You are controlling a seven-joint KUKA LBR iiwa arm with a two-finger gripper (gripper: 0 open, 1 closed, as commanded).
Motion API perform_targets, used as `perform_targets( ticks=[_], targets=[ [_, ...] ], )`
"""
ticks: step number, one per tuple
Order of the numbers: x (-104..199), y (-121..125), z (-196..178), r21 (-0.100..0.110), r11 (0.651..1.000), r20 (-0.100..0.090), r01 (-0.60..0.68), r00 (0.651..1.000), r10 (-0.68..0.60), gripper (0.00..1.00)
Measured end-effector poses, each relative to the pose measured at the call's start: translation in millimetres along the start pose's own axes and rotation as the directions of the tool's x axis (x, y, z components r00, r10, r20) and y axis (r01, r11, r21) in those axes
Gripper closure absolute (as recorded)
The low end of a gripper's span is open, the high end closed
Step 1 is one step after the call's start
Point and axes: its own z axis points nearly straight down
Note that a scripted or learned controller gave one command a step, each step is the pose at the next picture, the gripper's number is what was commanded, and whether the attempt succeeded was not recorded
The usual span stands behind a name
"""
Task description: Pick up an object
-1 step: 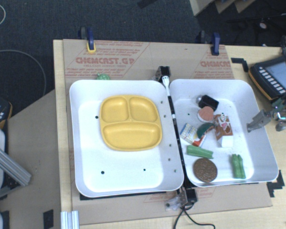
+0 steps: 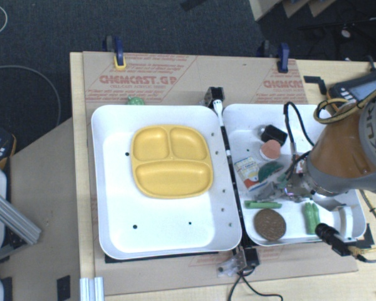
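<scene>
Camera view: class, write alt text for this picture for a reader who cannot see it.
A grey and orange robot arm reaches from the right into the right bin, which holds small things including a brown disc, a green bottle and a pink ball. The left bin holds a yellow divided plate.

We see two white bins side by side on the bench. The left bin (image 2: 113, 187) carries a yellow divided plate (image 2: 172, 160) in its upper half. The right bin (image 2: 238, 121) holds a clutter: a black block (image 2: 274, 133), a pink ball (image 2: 271, 149), a small printed packet (image 2: 246, 166), a green marker (image 2: 263, 204), a brown disc (image 2: 269, 224) and a green bottle (image 2: 311, 217). The arm (image 2: 344, 149) leans over that bin from the right, its gripper (image 2: 287, 184) low among the pieces.
</scene>
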Motion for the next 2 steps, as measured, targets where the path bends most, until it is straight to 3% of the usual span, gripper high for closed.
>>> perform_targets(
  ticks=[1, 2],
  targets=[
    [30.0, 71.5, -5.9, -0.009, 1.000, 0.004, 0.004, 1.000, -0.004, 0.00],
    [8.9, 66.4, -5.5, -0.004, 1.000, 0.006, -0.004, 1.000, 0.004, 0.00]
  ],
)
